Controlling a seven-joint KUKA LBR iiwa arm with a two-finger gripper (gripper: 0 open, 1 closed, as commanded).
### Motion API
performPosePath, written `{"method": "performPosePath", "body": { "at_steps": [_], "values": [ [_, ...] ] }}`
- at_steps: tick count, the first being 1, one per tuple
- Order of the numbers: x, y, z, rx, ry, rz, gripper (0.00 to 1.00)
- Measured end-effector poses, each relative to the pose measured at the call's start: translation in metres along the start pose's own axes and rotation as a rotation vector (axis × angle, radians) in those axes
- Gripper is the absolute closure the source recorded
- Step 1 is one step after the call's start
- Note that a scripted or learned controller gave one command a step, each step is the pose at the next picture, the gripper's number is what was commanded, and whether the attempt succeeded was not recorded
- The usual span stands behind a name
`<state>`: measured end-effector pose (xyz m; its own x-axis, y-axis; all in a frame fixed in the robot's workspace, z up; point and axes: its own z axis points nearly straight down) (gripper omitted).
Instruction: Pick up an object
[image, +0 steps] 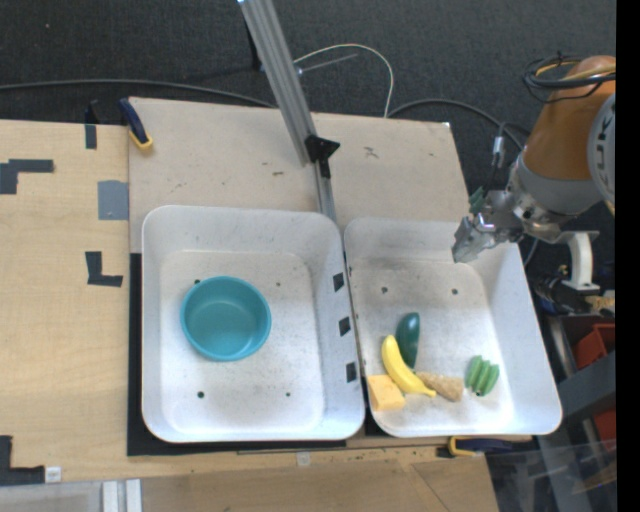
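The right bin (500, 285) holds several small items near its front: a yellow banana (400, 368), a dark green rounded piece (407, 331), a yellow block (385, 392), a tan lumpy piece (442, 385) and a light green ridged item (482, 375). My gripper (468, 246) hangs over the bin's back right part, well behind and to the right of these items. Nothing shows beneath or between its tips.
The left bin (160, 300) contains a teal bowl (226, 317). A grey metal pole (290, 90) slants down to the divide between the bins. Black cables (420, 105) run behind the bench, and a yellow clamp (138, 128) sits at its back left corner.
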<state>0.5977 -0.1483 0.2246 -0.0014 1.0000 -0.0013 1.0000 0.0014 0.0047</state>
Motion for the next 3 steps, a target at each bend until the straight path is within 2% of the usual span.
{"method": "performPosePath", "body": {
  "at_steps": [1, 2, 3],
  "values": [
    [0.0, 0.001, -0.047, 0.0, 0.0, 0.0, 1.0],
    [0.056, 0.006, -0.047, 0.005, 0.003, -0.005, 1.0],
    [0.105, 0.004, -0.025, 0.008, 0.002, -0.005, 1.0]
  ]
}}
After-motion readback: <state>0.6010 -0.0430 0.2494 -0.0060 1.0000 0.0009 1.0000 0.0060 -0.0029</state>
